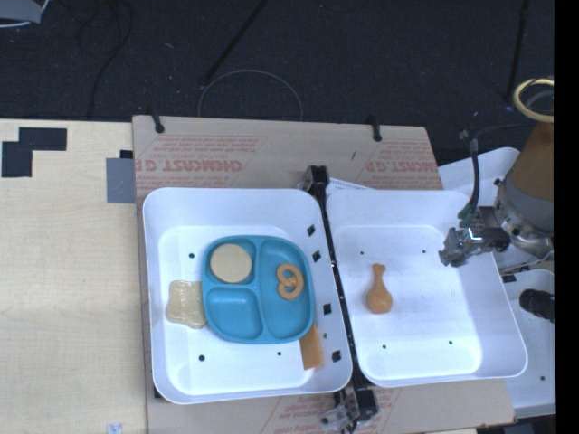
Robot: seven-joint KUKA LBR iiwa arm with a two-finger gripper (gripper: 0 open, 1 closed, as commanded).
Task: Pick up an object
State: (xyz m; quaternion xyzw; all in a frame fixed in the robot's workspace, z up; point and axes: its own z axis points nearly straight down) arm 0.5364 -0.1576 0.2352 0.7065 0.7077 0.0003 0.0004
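Note:
An orange-tan drumstick-shaped object (377,290) lies in the middle of the right bin (425,351). My gripper (455,248) hangs over the bin's right side, up and to the right of the drumstick and well apart from it. The arm comes in from the right edge. Nothing shows between the gripper's tips.
The left bin (176,220) holds a blue divided plate (258,289) with a round tan cracker (230,262) and a pretzel (289,281). A pale yellow piece (186,304) lies left of the plate, an orange-brown strip (310,348) at its lower right. Cables run at the right.

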